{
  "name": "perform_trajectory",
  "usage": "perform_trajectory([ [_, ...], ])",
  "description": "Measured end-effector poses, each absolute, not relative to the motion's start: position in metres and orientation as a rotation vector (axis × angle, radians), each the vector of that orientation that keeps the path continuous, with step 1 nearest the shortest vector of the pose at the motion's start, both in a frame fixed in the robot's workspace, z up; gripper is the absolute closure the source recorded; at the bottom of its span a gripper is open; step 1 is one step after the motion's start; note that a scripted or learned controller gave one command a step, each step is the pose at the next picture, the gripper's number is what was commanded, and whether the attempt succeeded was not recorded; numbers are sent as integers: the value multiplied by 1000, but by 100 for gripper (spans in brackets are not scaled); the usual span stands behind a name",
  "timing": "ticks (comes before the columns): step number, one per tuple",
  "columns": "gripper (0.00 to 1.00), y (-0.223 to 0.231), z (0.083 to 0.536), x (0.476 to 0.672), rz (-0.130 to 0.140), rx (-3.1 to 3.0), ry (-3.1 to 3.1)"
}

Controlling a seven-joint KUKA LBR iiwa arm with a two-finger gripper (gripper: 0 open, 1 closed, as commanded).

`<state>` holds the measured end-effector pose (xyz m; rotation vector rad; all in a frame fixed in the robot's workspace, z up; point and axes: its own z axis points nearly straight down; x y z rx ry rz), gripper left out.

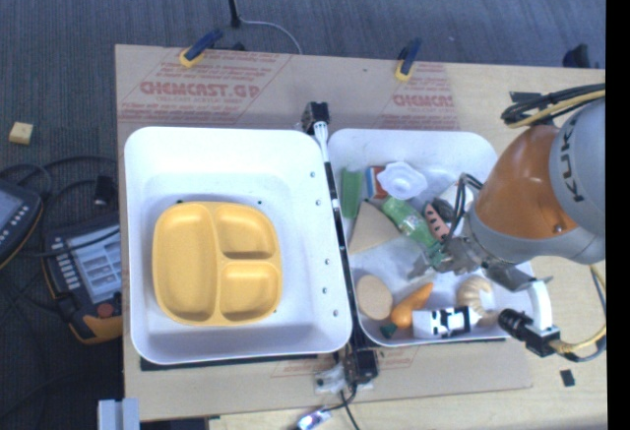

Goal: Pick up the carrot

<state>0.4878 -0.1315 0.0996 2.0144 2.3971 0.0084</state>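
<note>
The carrot point(411, 304) is a short orange piece lying at a slant near the front of the right bin point(479, 145), between a round tan disc point(374, 297) and a white-and-black bottle point(443, 322). My gripper point(442, 257) reaches in from the right and hangs low over the bin's middle. It is just above and to the right of the carrot, apart from it. The grey wrist and orange band point(522, 190) hide the bin's right side.
A green bottle point(408, 219), a white crumpled piece point(402, 180), a green strip point(350, 192) and a pale bulb point(474, 292) crowd the right bin. A yellow divided plate point(217, 261) lies in the left bin point(148, 162). A black clamp point(316, 115) sits at the bins' back junction.
</note>
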Motion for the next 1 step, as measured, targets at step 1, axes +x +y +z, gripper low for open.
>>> perform_trajectory([
  [1, 100, -106, 143, 484, 0, 1476, 2774],
])
